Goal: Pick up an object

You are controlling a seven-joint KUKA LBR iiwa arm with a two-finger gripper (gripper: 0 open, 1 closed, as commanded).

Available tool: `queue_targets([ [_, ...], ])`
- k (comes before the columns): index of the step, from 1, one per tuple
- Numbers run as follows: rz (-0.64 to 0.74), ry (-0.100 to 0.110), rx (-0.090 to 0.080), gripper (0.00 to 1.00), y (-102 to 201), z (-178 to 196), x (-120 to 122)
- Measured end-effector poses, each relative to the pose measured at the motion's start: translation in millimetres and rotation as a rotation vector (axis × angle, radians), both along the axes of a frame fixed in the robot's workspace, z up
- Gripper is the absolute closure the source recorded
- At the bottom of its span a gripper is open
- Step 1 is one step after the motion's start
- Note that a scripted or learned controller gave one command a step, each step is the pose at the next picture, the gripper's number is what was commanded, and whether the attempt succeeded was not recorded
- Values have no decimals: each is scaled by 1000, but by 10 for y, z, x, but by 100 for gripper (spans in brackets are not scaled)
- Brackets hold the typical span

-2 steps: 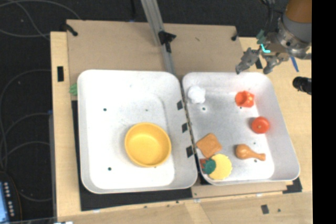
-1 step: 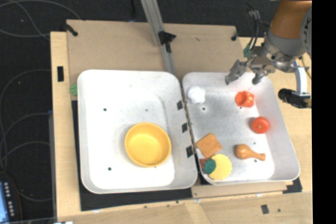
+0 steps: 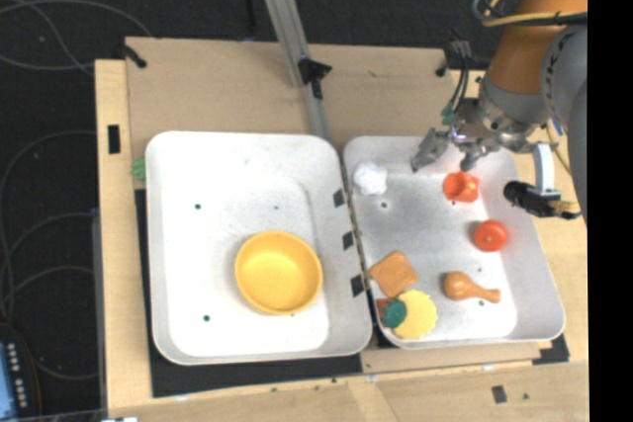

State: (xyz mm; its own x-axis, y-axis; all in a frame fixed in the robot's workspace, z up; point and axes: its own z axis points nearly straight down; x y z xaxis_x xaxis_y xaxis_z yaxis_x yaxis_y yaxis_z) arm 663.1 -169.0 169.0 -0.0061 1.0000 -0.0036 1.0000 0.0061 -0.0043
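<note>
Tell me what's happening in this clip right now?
The arm's end effector sits over the right bin, just above a small orange-red object. No grasp is visible. A red ball, a tan drumstick-shaped toy, a brown piece and a white lump lie nearby. The left bin holds a yellow bowl.

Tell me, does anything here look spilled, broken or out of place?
Nothing stands out. The round yellow plastic bowl sits upright in the left white bin, and the small toy foods lie loose in the right white bin, below the gripper.
</note>
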Motion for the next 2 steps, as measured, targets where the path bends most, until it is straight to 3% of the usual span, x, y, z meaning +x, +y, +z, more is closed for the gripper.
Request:
queue_targets([
  [1,-7,0,0,0,-70,-450,-68],
  [2,-6,-7,-2,100,-77,-306,-51],
])
